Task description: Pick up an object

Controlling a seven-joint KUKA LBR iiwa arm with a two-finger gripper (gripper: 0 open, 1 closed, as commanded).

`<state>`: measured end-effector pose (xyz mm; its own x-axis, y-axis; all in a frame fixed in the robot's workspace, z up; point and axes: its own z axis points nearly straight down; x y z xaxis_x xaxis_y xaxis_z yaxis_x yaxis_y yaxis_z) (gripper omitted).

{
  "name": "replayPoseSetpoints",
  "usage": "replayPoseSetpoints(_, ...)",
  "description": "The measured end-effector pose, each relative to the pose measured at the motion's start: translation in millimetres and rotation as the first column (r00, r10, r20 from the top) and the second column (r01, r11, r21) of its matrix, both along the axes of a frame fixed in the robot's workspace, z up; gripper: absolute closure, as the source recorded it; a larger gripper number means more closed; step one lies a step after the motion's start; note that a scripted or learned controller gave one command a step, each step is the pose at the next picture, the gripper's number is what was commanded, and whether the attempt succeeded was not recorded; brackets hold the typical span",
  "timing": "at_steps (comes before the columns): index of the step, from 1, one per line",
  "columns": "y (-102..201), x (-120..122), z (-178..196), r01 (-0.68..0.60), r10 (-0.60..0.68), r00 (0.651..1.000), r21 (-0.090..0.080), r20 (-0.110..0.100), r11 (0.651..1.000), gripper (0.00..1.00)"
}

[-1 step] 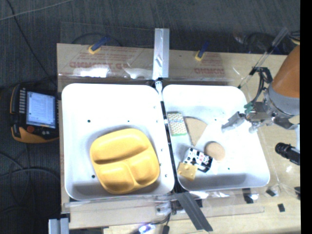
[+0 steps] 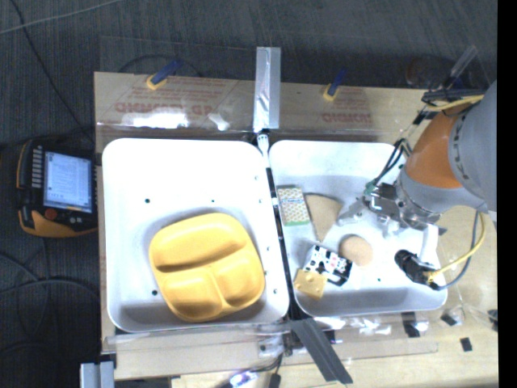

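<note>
Leftmost, you have a pendant (image 2: 58, 186) on the floor, well apart from the work. On the counter (image 2: 388, 107), the left bin (image 2: 129, 168) holds a yellow tray (image 2: 207, 263), lying flat near its front. The right bin (image 2: 323, 162) carries the small pickable things, bunched by the divider: a patterned packet (image 2: 292, 205), a tan wedge (image 2: 325, 211), a black-and-white card (image 2: 328, 263) touching a yellow block (image 2: 310, 283), and a round tan ball (image 2: 356, 250) just beside the card. Your gripper (image 2: 381, 213) hangs low over the right bin, just right of and behind the ball, likely set up for that ball. Its body hides the fingers, so you cannot tell how wide they stand, and nothing shows between them.
</note>
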<state>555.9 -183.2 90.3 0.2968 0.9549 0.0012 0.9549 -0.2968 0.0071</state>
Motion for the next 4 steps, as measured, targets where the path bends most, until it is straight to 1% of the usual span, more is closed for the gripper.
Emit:
replayPoseSetpoints(1,-12,-27,3,0.355,-0.356,0.935,0.016,0.011,0.935,0.00)
replayPoseSetpoints(2,-14,-29,10,0.355,-0.355,0.935,0.009,0.006,0.935,1.00)
replayPoseSetpoints(3,-22,73,52,0.232,-0.232,0.973,-0.004,-0.009,0.973,1.00)
replayPoseSetpoints(4,-32,113,70,-0.112,0.112,0.994,-0.004,-0.008,0.994,1.00)
